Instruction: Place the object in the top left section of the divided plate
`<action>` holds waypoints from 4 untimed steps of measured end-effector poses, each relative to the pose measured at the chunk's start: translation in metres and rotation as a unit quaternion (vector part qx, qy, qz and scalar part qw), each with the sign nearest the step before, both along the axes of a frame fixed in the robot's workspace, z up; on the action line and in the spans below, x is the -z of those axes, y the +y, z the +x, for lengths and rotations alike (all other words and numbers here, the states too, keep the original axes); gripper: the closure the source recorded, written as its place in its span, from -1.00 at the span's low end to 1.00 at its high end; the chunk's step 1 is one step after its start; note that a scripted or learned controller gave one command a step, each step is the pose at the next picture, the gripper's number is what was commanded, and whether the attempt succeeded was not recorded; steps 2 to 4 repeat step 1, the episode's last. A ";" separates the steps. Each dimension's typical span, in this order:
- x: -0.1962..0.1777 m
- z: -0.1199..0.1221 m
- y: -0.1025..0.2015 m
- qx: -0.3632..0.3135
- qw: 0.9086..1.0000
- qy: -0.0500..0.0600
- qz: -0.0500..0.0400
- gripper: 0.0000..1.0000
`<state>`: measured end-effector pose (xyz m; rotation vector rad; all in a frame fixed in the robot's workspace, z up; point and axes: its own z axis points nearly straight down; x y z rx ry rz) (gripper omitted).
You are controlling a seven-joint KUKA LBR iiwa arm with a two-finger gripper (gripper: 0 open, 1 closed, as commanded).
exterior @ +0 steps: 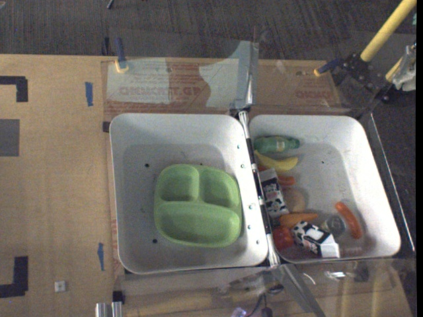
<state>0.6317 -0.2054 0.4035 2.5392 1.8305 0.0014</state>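
Where bins (125, 177) sit, wooden bench (53, 177).

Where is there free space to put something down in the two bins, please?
In the left bin, bare floor borders the green divided plate on its left and top. In the right bin, the upper right is bare; the banana, milk cartons and sausage crowd its left and bottom.

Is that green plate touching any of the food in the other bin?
Apart. The camera view shows the green plate alone in the left bin, with both bin walls between it and the banana.
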 end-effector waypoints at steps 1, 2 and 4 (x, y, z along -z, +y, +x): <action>0.000 0.000 0.000 0.000 1.000 0.000 0.000 -1.00; 0.000 0.000 0.000 0.000 1.000 0.000 0.000 -1.00; 0.000 0.000 0.000 0.000 1.000 0.000 0.000 -1.00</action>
